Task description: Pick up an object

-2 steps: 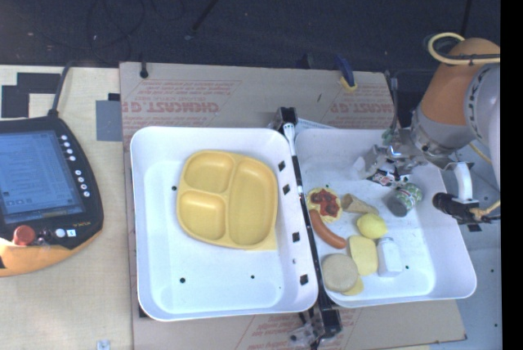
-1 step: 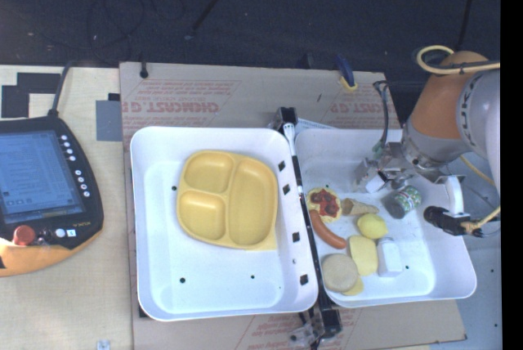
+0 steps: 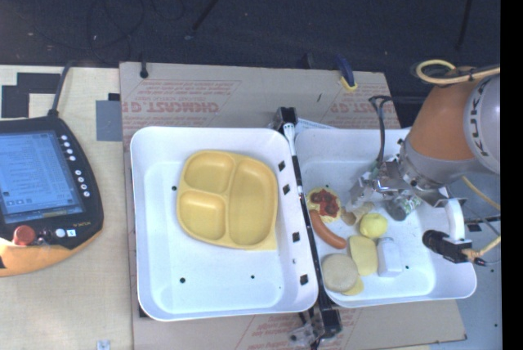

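A yellow divided plate [image 3: 228,198] is being borne by the left bin [image 3: 155,258]; toy foods are being crowded in the right bin [image 3: 445,284]: a sausage [image 3: 327,229], a round bun [image 3: 340,271], a smooth yellow ball [image 3: 373,225]. The gripper [image 3: 377,186] is being held just above the ball; its opening cannot be told. Neighbours are likely being nudged, risking a slip.

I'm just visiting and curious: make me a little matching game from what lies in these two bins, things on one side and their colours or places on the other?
Things:
1. divided plate
2. sausage
3. round ball
4. handheld screen

Descriptions:
A. reddish-brown, by the divider between the bins
B. outside the bins, far left
C. yellow, in the left bin
D. yellow-green, just below the gripper

Pairs: 1-C, 2-A, 3-D, 4-B
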`<state>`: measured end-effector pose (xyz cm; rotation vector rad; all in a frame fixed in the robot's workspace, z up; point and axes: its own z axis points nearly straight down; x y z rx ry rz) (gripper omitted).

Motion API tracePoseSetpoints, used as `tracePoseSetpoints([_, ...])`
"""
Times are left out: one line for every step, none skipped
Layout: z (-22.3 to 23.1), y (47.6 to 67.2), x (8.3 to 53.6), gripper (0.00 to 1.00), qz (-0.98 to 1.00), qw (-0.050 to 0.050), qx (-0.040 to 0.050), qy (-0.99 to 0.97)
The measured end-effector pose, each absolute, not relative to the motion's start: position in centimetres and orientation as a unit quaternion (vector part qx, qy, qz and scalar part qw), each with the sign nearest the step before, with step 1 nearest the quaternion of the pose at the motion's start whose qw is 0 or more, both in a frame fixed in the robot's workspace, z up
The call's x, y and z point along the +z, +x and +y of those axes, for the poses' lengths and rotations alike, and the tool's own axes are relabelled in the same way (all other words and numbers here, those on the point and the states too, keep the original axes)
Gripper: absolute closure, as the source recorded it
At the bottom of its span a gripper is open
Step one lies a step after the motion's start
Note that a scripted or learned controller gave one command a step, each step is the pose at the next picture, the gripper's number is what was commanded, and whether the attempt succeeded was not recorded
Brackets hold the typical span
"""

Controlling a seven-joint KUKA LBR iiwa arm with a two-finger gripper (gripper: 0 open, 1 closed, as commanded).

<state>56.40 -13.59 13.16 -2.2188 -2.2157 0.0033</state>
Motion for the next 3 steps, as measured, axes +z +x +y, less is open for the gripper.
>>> tracePoseSetpoints([-12.7,52.1,8.9,0.00,-0.706,-0.001,-0.0013,-0.709])
tracePoseSetpoints([-12.6,52.3,10.0,1.00,-0.705,0.002,-0.0015,-0.709])
tracePoseSetpoints([-6.2,52.8,19.2,1.00,-0.709,-0.001,-0.0015,-0.705])
